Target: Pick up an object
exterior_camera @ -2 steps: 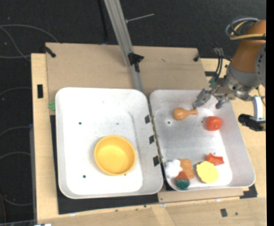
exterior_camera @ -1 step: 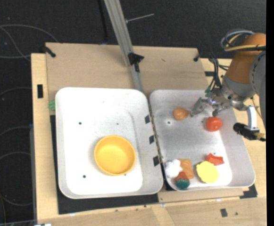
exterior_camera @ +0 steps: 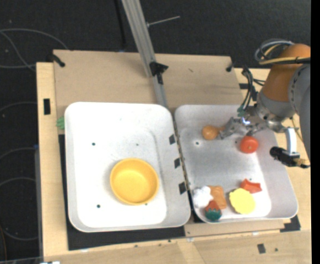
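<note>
Spotted the gripper (exterior_camera: 226, 130) low over the far part of the right bin (exterior_camera: 275, 202), reaching in from the right under the grey arm (exterior_camera: 300, 92) and its orange band (exterior_camera: 283, 76). Pointed left, tip just beside a small tan-orange ball (exterior_camera: 209, 132). Looked rounded, smooth, dull orange fading to tan, lying on the bin floor near the far-left corner. Open or clenched? Could not tell, and saw nothing clearly gripped.

Picked out a red round object (exterior_camera: 249, 144) just near-right of the gripper, bright, with a pale spot on top, apart from the ball.

Found a cluster along the near edge of the same bin: a white lumpy piece (exterior_camera: 202, 195) at the left, an orange oblong piece (exterior_camera: 218, 197) touching it, a dark green piece (exterior_camera: 212, 214) just nearer, a flat yellow disc (exterior_camera: 242, 201) to the right, and a small red piece (exterior_camera: 251, 187) just beyond the disc.

Noted a yellow bowl (exterior_camera: 134, 181) upright in the left bin (exterior_camera: 82, 147), towards its near side, well apart from everything else.
</note>
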Robot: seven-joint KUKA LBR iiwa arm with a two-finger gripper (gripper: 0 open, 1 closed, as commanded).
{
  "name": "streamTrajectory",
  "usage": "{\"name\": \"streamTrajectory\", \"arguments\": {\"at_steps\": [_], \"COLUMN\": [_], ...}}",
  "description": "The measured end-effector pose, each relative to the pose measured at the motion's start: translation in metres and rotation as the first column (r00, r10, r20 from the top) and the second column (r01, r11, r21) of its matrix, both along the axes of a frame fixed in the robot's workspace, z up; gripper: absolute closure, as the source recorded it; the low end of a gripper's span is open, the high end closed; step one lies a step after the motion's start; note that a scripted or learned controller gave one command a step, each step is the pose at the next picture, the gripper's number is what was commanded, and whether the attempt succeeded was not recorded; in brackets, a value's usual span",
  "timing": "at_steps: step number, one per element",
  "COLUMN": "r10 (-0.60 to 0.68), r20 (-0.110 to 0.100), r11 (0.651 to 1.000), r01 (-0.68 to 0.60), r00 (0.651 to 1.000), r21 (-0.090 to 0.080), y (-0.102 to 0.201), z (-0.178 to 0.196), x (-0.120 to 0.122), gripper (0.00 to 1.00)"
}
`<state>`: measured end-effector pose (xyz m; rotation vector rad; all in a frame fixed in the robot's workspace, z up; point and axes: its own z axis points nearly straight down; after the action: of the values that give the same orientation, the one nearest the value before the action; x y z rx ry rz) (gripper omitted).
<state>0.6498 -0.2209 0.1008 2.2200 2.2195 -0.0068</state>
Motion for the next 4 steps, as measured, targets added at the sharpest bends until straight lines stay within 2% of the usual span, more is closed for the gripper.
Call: {"name": "streamTrajectory", "arguments": {"at_steps": [1, 2, 3, 4], "r10": [0.003, 0.005, 0.005, 0.006], "r20": [0.005, 0.01, 0.01, 0.01], "r11": [1.0, 1.0, 1.0, 1.0], "r01": [-0.003, -0.005, -0.005, -0.006], "r00": [1.0, 1.0, 1.0, 1.0], "r21": [-0.004, 0.004, 0.003, 0.003], "y": [-0.001, 0.008, 0.004, 0.003], "z": [0.013, 0.069, 0.122, 0.173], "x": [0.001, 0.007, 0.018, 0.02], "gripper": [1.0, 1.0, 1.0, 1.0]}}
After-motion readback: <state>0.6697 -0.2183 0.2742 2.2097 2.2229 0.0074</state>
